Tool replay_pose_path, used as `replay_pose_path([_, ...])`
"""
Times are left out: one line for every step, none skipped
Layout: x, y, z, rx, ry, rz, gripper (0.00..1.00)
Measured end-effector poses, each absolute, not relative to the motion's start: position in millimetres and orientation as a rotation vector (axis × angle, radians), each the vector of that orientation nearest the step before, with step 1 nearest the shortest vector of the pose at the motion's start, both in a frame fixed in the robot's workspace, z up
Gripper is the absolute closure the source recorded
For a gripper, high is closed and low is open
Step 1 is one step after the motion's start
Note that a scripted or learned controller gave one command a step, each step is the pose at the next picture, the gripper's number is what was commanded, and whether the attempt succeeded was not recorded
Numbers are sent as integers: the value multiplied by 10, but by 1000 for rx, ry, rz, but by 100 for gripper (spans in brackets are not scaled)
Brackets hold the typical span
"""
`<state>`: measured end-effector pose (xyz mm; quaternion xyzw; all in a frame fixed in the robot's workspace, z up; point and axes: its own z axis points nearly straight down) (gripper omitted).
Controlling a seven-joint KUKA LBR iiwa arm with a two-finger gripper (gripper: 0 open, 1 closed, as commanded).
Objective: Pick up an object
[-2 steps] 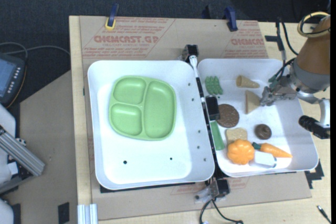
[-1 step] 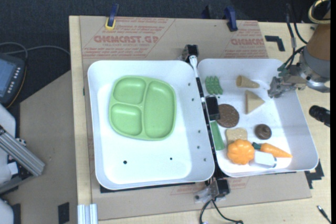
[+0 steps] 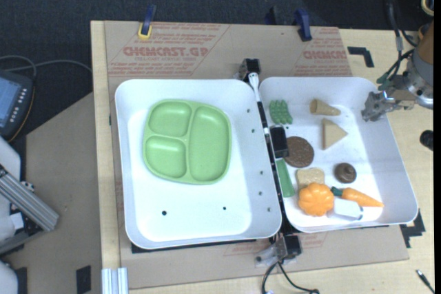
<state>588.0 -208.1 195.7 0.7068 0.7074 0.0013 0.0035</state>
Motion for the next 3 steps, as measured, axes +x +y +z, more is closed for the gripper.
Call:
replay_pose_path([5892,-2085,2275,2216,2218,4,100])
replay_pose_path([5707,-1587,2267,2219,2228,-1,100])
replay_pose_path([5597,-1089,2178,2219,2229,0,100])
